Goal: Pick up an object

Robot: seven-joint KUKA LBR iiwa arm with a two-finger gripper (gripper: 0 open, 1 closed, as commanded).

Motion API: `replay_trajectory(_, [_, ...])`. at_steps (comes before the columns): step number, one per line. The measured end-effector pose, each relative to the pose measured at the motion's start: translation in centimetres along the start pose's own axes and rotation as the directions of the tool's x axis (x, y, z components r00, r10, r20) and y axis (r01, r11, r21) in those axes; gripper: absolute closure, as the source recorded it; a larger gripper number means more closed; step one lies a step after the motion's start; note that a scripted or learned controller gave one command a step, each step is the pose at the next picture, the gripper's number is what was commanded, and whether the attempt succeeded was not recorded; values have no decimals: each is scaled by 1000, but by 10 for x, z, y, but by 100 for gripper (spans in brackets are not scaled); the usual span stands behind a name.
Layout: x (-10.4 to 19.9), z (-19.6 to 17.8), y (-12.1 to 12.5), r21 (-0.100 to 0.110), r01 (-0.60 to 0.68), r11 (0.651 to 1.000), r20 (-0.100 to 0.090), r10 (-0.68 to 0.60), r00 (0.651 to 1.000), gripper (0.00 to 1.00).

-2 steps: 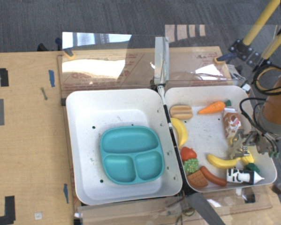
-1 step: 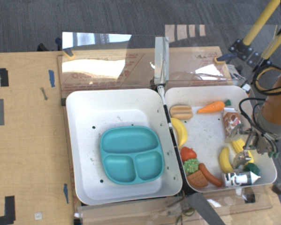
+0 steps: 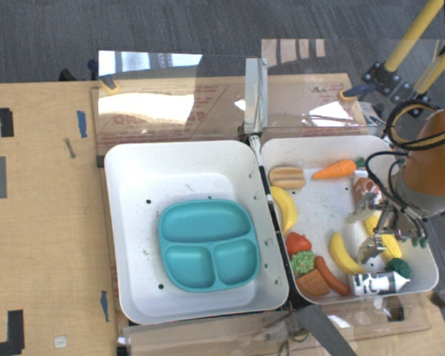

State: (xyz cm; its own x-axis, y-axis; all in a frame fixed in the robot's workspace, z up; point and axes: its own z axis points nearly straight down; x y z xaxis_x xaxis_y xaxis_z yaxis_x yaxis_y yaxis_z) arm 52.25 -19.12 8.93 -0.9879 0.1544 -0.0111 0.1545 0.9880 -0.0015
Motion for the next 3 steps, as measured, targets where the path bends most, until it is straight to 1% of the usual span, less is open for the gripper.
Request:
replay_trajectory(1, [-4, -13, 1, 1, 1, 1000, 14, -1, 1000, 100])
replay_trajectory(2, [-60, 1, -19, -4, -306, 952, -7, 306, 952, 100])
replay_trajectory(3, [-100, 2, -10, -5, -522, 853, -5, 522, 853, 100])
